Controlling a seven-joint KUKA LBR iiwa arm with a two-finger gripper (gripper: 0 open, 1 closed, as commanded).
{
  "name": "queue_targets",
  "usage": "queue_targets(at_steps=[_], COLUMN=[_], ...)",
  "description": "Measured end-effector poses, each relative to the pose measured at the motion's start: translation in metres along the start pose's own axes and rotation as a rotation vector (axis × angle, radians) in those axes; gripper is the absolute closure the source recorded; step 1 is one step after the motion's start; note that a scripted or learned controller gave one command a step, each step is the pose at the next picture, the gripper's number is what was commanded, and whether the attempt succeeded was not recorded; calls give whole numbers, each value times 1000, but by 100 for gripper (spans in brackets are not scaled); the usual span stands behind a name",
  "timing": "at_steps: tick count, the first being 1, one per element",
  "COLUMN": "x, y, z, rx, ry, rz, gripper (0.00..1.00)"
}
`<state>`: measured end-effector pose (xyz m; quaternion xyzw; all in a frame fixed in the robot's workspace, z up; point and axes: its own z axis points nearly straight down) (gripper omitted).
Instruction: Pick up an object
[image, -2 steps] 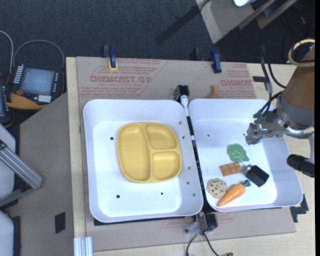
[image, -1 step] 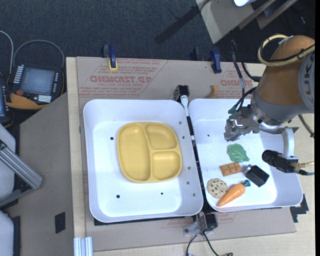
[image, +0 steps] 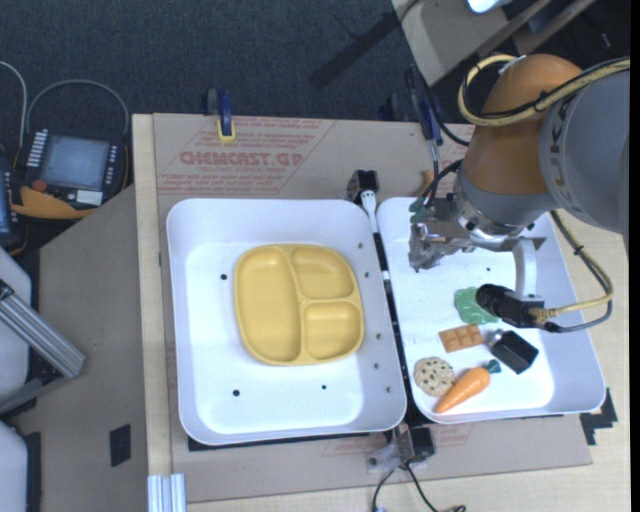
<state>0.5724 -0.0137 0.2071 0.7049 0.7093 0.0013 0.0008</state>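
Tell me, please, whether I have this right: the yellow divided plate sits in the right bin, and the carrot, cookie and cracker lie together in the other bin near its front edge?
Not quite. The camera view shows the yellow divided plate in the left bin, not the right one. The rest holds: the carrot, cookie and cracker lie together in the other bin, near its front edge.

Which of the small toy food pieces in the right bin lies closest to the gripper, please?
The green leafy toy piece; it lies nearer the gripper than the brown waffle-like cracker, round chocolate-chip cookie or orange carrot.
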Motion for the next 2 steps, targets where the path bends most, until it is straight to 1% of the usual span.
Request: queue_targets(at_steps=[1,2], x=[45,104], y=[18,40], z=[-16,-22], rx=[-1,-1], ry=[0,2], rz=[1,-1], gripper=[100,100])
